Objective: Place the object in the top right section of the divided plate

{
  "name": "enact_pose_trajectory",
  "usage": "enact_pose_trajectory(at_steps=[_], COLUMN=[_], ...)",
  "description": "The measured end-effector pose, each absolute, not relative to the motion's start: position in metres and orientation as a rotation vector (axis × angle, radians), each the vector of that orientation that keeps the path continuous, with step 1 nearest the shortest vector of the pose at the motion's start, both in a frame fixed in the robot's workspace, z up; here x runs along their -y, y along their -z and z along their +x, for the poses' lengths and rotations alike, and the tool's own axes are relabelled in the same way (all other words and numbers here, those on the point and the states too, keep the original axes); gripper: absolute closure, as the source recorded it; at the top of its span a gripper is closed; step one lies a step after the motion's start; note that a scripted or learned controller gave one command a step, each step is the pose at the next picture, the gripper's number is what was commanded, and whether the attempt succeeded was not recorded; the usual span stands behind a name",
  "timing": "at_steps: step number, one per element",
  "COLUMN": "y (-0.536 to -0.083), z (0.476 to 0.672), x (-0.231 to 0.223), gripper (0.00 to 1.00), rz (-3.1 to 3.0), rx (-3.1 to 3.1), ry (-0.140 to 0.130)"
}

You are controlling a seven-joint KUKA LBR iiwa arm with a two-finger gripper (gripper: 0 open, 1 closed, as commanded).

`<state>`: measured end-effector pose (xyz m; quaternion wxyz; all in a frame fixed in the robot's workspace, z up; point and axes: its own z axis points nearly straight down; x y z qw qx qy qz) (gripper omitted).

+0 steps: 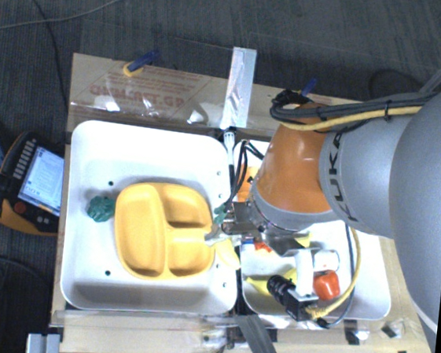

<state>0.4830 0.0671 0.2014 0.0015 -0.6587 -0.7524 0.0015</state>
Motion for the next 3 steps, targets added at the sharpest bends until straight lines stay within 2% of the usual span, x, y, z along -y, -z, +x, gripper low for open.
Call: enact_pose_trajectory(at_steps=[1,2,3], y=[-0.323,-0.392,-0.195], z=[0.5,0.505,0.484], x=[-0.066,-0.032,-0.019], gripper=[1.0,1.0,1.0], rz=[-1.91,-1.764,-2.164], rx=[2.497,2.604,2.272], ry=[-0.003,-0.002,-0.006])
